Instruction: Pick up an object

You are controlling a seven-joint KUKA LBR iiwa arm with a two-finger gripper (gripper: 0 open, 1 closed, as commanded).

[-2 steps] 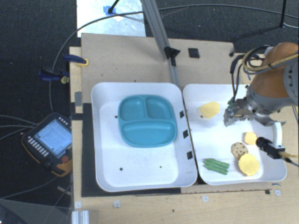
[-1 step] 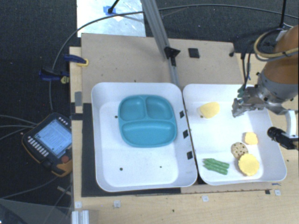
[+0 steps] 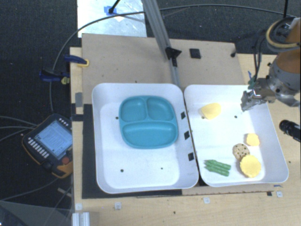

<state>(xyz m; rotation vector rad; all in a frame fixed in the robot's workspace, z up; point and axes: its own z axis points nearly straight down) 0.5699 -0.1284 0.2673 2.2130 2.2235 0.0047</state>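
Note:
The right white bin (image 3: 221,95) holds several small food items. A pale yellow piece (image 3: 210,110) lies near its upper left. A small yellow chunk (image 3: 252,140), a speckled brown cookie (image 3: 240,150) and a round yellow slice (image 3: 250,166) cluster at the lower right. Green beans (image 3: 217,167) lie near the front edge. My gripper (image 3: 249,100) hangs over the bin's upper right part, to the right of the pale yellow piece and apart from every item. Nothing shows between its tips.
The left white bin (image 3: 108,173) carries a blue divided plate (image 3: 148,121). A grey pole (image 3: 157,20) slants down to the bins' shared back edge. A teach pendant (image 3: 49,142) and cables lie off the bench at left.

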